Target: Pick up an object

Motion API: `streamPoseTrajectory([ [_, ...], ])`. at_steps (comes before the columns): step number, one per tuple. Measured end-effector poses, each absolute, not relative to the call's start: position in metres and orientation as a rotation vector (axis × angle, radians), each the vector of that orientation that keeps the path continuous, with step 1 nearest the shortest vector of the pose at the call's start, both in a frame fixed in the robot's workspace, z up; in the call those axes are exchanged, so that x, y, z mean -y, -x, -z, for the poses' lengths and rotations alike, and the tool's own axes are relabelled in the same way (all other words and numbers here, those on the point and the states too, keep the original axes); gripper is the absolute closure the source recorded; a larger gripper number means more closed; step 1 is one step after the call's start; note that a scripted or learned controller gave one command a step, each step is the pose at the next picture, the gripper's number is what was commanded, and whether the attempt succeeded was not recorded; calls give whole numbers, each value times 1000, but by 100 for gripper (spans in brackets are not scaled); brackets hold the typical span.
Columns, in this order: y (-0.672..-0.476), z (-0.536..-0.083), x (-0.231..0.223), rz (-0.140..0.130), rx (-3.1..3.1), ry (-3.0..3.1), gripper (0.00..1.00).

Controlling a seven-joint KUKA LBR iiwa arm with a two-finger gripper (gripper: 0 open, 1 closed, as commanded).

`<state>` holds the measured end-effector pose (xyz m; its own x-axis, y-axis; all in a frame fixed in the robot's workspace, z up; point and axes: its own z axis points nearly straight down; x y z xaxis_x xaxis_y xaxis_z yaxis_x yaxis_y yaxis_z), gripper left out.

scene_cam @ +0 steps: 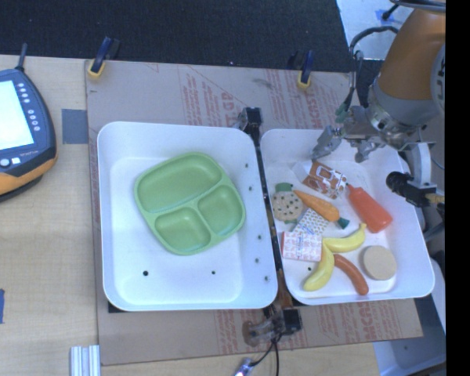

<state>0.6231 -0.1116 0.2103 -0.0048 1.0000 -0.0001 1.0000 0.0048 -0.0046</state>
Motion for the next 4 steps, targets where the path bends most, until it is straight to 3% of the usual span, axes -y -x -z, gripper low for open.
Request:
streamPoseTrajectory([
  [1,-617,-111,112,5,2236,2224,0],
  [2,-618,-123,115,2,2238,2226,100],
  [3,-617,-122,115,0,2239,2225,0],
  [4,-646,-108,128,10,2239,2227,0],
])
